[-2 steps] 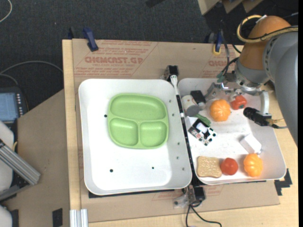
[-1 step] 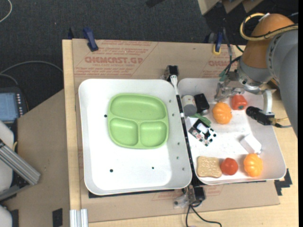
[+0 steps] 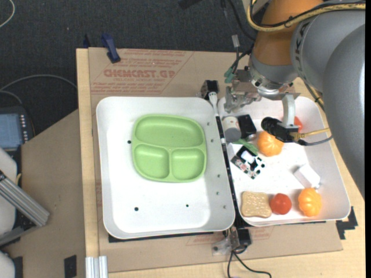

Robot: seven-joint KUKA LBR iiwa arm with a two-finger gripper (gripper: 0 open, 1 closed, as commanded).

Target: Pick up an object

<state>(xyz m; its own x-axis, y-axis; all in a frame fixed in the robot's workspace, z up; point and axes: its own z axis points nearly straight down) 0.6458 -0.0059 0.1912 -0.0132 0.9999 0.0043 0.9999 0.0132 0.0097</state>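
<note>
My gripper (image 3: pixel 235 123) hangs low over the far left corner of the right bin (image 3: pixel 333 204), close to the rim shared with the left bin. Just in front of it lies a small black, white and green object (image 3: pixel 247 158). To its right sits an orange fruit (image 3: pixel 269 144). Along the bin's near side lie a tan cracker (image 3: pixel 255 204), a red tomato (image 3: pixel 282 203) and an orange pepper (image 3: pixel 310 201). A white block (image 3: pixel 307 176) rests near the right side. A small red thing (image 3: pixel 297 122) shows at the far right, partly hidden by the arm.
The left bin (image 3: pixel 116 201) holds a green divided plate (image 3: pixel 170 147) in its far half. Both bins rest on a cardboard sheet (image 3: pixel 145 68). The grey arm (image 3: pixel 330 45) covers the far right corner of the scene.
</note>
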